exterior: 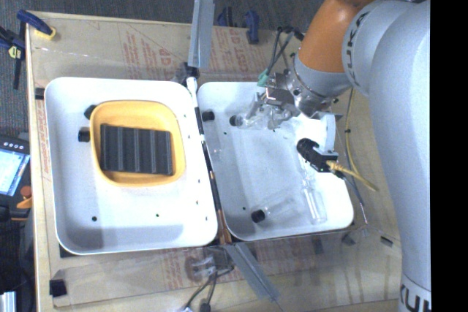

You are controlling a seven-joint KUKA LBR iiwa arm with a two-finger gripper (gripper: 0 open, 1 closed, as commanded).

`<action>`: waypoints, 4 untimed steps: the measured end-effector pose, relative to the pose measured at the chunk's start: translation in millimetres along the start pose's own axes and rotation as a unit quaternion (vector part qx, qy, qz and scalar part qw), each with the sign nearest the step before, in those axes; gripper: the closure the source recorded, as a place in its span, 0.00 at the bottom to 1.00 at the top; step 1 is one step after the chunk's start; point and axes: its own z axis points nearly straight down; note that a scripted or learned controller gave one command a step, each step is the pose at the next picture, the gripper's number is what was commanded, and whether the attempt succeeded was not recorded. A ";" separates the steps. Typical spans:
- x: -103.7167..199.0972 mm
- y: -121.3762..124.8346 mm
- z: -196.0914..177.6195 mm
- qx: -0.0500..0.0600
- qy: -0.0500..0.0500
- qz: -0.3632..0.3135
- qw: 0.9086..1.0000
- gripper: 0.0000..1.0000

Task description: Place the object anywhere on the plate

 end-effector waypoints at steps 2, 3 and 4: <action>111.6 12.2 21.1 0.000 -0.001 -0.236 0.972 1.00; 136.0 0.2 -13.3 -0.002 -0.002 -0.310 0.951 1.00; 158.7 10.2 -64.1 -0.003 -0.002 -0.411 0.912 1.00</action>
